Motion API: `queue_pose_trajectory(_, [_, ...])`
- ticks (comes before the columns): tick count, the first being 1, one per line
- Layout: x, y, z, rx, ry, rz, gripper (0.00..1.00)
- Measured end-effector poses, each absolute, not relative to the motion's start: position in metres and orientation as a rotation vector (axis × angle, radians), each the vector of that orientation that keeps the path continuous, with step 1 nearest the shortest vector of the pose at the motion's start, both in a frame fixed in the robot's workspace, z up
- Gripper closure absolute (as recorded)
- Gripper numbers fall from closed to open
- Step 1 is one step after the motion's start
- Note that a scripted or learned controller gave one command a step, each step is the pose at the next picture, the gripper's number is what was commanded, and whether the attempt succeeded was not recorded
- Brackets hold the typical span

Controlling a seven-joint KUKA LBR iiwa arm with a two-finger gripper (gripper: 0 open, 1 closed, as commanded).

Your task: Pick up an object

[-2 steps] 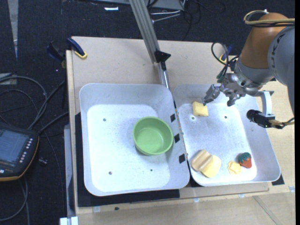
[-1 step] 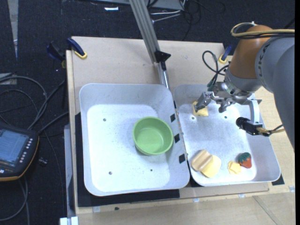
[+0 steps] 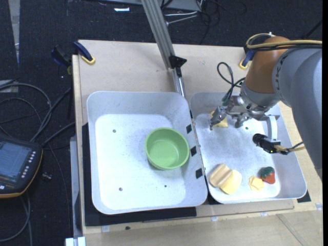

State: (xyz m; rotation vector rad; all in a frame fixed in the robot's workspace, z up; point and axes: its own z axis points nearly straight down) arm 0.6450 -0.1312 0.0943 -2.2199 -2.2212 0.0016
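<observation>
My gripper (image 3: pixel 219 118) hangs low over the far left corner of the right bin (image 3: pixel 289 160), reaching in from the grey arm with the orange band. A small yellow piece (image 3: pixel 222 123) lies right at its tip; whether it is gripped is unclear. In the near part of the same bin lie a pale yellow lumpy object (image 3: pixel 225 179), a small yellow chunk (image 3: pixel 256 183) and a red strawberry-like item with a green top (image 3: pixel 267 175). A green bowl (image 3: pixel 166 148) stands upright in the left bin (image 3: pixel 113 137).
A black part on a cable (image 3: pixel 264 142) hangs from the arm over the right bin's middle. A slanted metal pole (image 3: pixel 161 35) runs down to the bins' shared edge. Blue-and-yellow clamps (image 3: pixel 82 52) sit at the bench's far corners.
</observation>
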Motion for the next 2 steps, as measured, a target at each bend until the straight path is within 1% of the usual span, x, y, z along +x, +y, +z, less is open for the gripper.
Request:
queue_pose_trajectory(1, [0.646,-0.131,0.106,-2.221,-2.222,-0.001,1.0])
queue_pose_trajectory(2, [0.653,-0.126,0.153,-2.223,-2.224,-0.003,1.0])
